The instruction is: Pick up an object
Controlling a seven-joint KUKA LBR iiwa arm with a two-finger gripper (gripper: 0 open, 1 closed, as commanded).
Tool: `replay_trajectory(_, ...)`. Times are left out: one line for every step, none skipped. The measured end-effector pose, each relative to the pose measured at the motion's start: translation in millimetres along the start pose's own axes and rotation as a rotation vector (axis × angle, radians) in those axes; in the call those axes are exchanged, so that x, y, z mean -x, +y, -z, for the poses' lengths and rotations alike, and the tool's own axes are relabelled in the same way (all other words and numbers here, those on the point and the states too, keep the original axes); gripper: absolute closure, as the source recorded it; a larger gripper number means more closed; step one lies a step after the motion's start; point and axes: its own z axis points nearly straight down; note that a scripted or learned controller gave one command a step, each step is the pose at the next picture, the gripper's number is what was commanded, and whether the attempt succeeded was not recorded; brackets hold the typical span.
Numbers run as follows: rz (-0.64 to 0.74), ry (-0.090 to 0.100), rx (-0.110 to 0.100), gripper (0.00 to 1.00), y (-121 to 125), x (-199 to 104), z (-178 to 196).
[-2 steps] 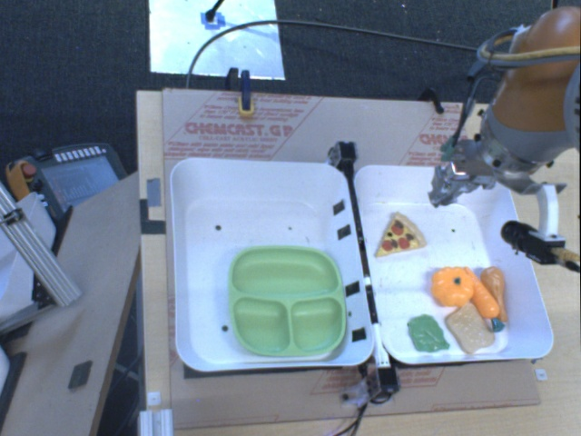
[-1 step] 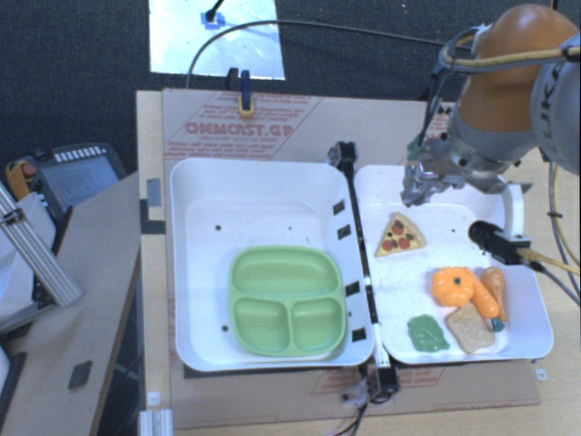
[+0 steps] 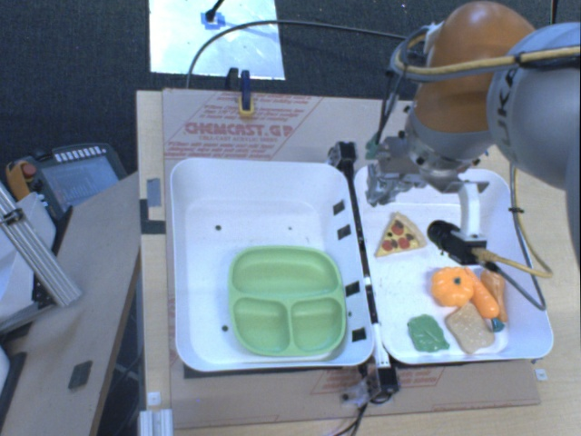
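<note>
Arm (image 3: 536, 98): grey with an orange band, reaches in from the right and bends down over the far part of the right bin (image 3: 531, 339)
End effector (image 3: 388, 189): hangs above the far left corner of the right bin, close to the divide between the two bins; whether it is wide or narrow cannot be told, and nothing is seen held in it
Pizza slice (image 3: 399, 235): lies flat on the right bin's floor, just in front of the end effector and nearest to it, apart from it
Orange pumpkin (image 3: 453, 287): mid right bin, touching the carrot (image 3: 493, 296) on its right
Bread slice (image 3: 470, 329): near edge of the right bin, just in front of the pumpkin
Green leaf (image 3: 427, 333): beside the bread slice, on its left
Left bin (image 3: 195, 234): holds a green divided plate (image 3: 287, 300) in its near half
Worktop (image 3: 150, 134): carries both bins on a printed cardboard sheet (image 3: 272, 127)
</note>
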Motion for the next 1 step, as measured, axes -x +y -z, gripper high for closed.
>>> replay_trajectory(0.0, 0.0, -0.003, 1.0, -2.3, -53.2, -25.6)
